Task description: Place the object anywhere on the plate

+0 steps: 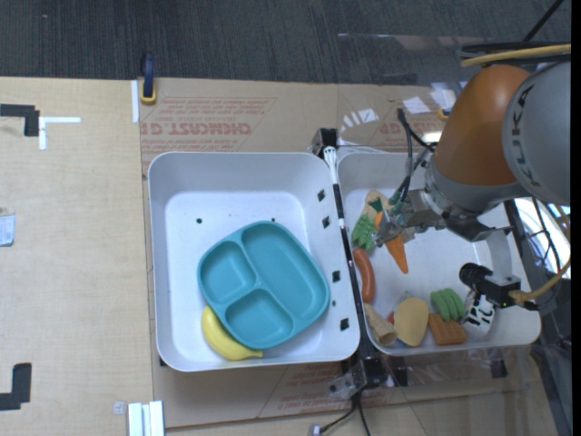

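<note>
Over the right bin [517, 330], a carrot [397, 251] is gripped between the closed fingers of the gripper [396, 228]. The plate [263, 283] is seen in the left bin [172, 243], a banana [222, 336] beside it.

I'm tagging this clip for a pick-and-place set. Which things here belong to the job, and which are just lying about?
Part of the job:
- gripper
- carrot at the gripper
- teal plate in the left bin

Lying about:
- banana
- sausage
- green leafy toy
- yellow piece
- right bin
</note>
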`<state>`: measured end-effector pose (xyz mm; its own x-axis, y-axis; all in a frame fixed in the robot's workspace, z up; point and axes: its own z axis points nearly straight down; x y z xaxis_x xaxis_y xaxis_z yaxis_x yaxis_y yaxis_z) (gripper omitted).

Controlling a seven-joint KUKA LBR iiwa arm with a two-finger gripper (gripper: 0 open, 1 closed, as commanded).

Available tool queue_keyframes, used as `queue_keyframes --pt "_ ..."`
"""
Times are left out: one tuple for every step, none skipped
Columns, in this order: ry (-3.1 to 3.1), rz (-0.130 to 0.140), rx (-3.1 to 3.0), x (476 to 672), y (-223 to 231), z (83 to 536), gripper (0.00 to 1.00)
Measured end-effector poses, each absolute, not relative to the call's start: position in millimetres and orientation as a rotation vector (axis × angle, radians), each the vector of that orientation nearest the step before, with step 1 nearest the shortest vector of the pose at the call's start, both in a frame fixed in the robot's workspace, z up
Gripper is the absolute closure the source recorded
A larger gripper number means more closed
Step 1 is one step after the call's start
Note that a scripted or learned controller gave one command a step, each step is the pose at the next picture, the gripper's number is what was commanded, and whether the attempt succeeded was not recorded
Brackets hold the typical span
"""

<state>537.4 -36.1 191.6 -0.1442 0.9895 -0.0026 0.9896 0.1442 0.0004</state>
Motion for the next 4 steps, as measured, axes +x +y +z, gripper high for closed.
queue_keyframes --pt "2.360 -0.001 2.070 522.4 26 229 1.00" --pt "2.361 -0.001 2.069 522.4 26 229 0.00" --pt "2.363 -0.004 2.063 523.6 25 237 1.00" --pt "2.235 -0.007 2.211 477.8 85 209 1.00"
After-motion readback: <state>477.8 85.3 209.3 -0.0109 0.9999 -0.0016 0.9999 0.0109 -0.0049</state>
